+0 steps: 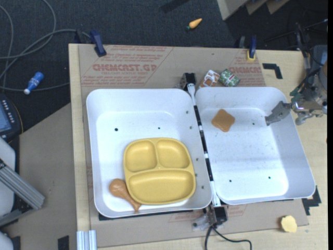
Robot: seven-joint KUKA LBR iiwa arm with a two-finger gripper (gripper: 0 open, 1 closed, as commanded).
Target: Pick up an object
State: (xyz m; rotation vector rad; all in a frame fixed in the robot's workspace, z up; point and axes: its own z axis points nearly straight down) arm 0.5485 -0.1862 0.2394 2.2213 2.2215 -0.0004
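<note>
The bench is pale wood covered by a brown cardboard sheet printed in red with "CHEMCAST GP", readable above the left bin's far edge and only in part near the far right corner. Two blue clamps, one at the far left corner and one toward the far right, pin the sheet down. Around the bench lies dark carpet with grey cables, a blue-and-white bottle off the left side, and a small orange item beyond the far edge.

Two white bins sit side by side. The left bin holds one yellow three-compartment plate near its front edge, with one tan drumstick-shaped toy touching the plate's front left corner. The right bin holds one brown square block near its far left corner. Just beyond that bin's far edge lie two small crumpled packets, their print unreadable. One yellow lump rests on the bench's front right corner.

The gripper hangs over the right bin's far right edge, well apart from the block; whether its claw is spread or closed cannot be told.
</note>
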